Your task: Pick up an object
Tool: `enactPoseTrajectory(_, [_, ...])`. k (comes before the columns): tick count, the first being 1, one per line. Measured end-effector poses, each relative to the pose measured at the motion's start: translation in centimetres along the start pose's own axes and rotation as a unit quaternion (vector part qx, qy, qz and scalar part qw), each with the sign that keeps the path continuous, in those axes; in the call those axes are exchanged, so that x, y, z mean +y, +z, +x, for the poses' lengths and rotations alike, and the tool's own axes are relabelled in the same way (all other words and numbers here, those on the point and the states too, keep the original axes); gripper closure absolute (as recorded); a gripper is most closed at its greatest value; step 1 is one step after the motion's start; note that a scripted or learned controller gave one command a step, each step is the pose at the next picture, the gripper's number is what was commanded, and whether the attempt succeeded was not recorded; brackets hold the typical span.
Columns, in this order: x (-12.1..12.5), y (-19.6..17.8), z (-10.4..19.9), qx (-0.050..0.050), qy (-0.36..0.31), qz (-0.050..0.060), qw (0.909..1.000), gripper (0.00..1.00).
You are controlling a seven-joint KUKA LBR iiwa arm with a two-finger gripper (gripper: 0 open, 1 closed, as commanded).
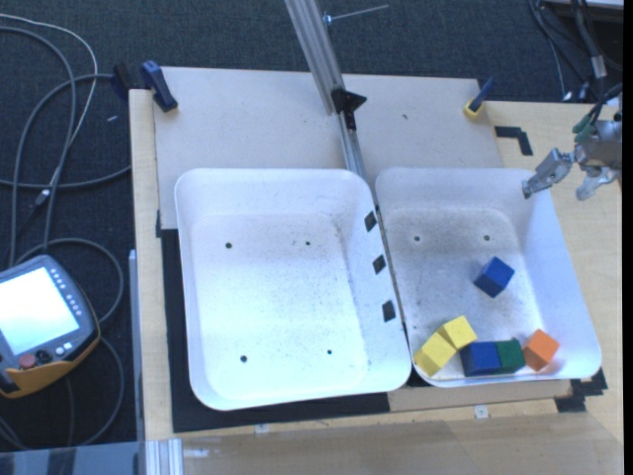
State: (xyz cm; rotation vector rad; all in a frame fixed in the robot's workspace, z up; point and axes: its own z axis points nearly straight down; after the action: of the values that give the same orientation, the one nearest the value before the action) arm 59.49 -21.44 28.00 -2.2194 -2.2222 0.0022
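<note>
The right bin (554,255) holds several small blocks. A blue cube (494,275) lies alone near its middle. Along the near wall sit two yellow blocks (445,343), a blue block (482,358), a green block (510,354) and an orange block (541,348), packed in a row. My gripper (559,188) hangs at the view's right, above the bin's far right rim. It is open, with nothing between its fingers, and stands well behind and to the right of the blue cube.
The left bin (198,206) stands beside the right one, and black clips (379,263) line the seam between them. A slanted metal pole (315,38) rises from the back. A blue clamp (158,84) and a yellow clamp (478,102) grip the board's far edge. A teach pendant (40,325) lies at the far left.
</note>
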Motion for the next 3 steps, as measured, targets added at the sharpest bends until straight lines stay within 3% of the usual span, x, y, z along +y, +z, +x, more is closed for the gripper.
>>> enactPoseTrajectory(1, [-1.8,14.3,-0.3,0.002,0.001,0.004,1.0000,0.00])
enactPoseTrajectory(2, [-4.8,18.3,3.1,0.002,0.000,0.003,1.0000,0.00])
enactPoseTrajectory(3, [-4.5,17.0,2.9,0.001,0.000,-0.002,1.0000,1.00])
